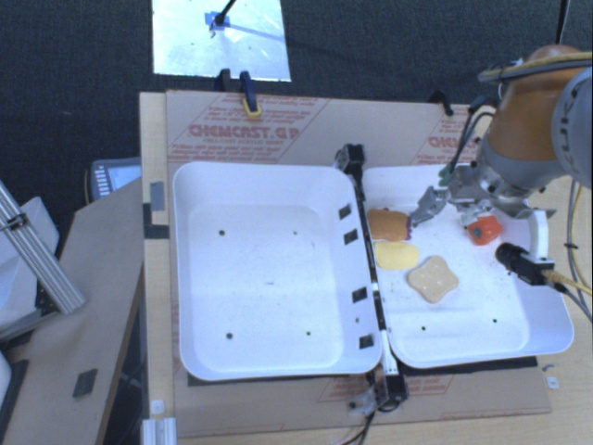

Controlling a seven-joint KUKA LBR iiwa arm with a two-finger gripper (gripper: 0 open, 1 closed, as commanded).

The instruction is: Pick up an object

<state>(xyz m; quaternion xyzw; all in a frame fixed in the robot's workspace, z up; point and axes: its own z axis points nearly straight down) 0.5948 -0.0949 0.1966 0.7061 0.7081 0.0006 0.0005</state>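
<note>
Several small objects lie in the right bin (519,336). An orange-brown bun-like piece (388,223) rests against the bin's left wall, with a flat yellow piece (397,256) just in front of it. A tan, toast-shaped piece (433,279) lies nearer the front. A red-orange object (483,231) sits at the right, partly under the wrist. My gripper (429,205) hangs low over the back of the right bin, just right of the bun-like piece, between it and the red-orange object. Nothing is visibly held.
The left bin (269,267) adjoins the right one along a clipped middle seam (361,248). A black part with a cable (522,262) hangs from the arm over the right bin's right side. Cardboard (278,133) lies under both bins.
</note>
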